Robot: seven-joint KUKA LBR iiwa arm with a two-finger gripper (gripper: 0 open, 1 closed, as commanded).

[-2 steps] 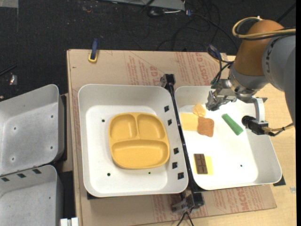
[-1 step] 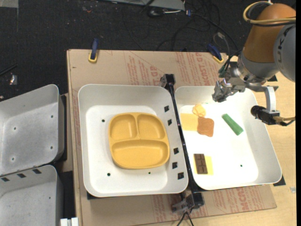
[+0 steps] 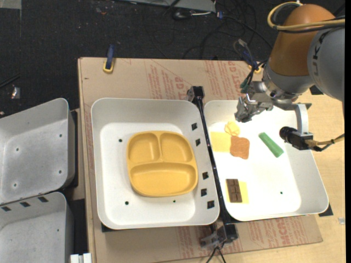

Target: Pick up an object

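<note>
**Gripper low over the right bin, above the food pieces**

The gripper (image 3: 248,111) hangs at the far end of the right bin (image 3: 307,193), its dark tip pointing down toward the bin floor. Whether it is spread or pressed together cannot be told from this slanted view, and nothing shows between its tips.

Just below and slightly left of the gripper lies a small yellow piece (image 3: 232,128), and just beyond that, touching it, a flat pale-yellow slab (image 3: 219,142). Directly beneath the gripper, a little nearer the camera, sits an orange-brown piece (image 3: 239,147), its edge against the slab. Off to the gripper's right lies a green stick (image 3: 271,144), tilted, apart from the others. Further toward the near rim, a dark brown bar (image 3: 233,190) rests on a yellow card (image 3: 242,193).

Well to the gripper's left, the left bin (image 3: 109,201) holds a yellow divided plate (image 3: 162,164) with three compartments.
</note>
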